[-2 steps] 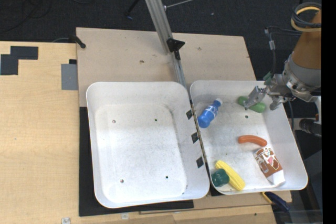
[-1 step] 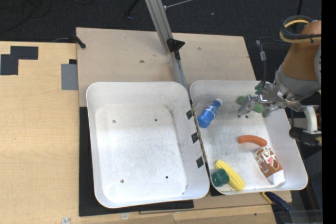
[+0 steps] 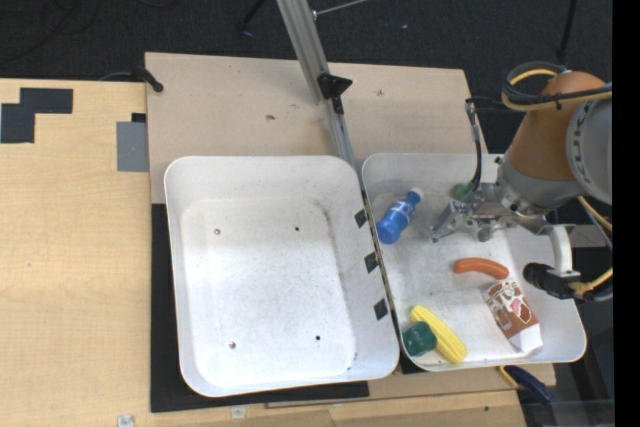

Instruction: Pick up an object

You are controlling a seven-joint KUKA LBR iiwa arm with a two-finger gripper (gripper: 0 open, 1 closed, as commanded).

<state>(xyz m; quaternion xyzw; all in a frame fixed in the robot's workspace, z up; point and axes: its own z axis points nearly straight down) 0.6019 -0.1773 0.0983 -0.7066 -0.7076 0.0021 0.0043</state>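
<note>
Two shallow white bins are seen side by side on the counter from above. The left bin is shown beside the right bin, in which the loose objects are gathered. A blue bottle is laid at a tilt near the right bin's left wall. An orange sausage-shaped piece is placed near the bin's middle, and just below it a small brown-and-white carton is laid flat; printing is visible on the carton, but it is too small to be read. A yellow corn-like piece is set at the bin's lower left, touching a dark green object.

The end effector is lowered over the upper middle of the right bin, reaching in from the right. Whether it is spread or pressed together cannot be told, and nothing is seen gripped in it. The blue bottle is found just to its left, apart from it, and the sausage-shaped piece lies below it, also apart.
</note>
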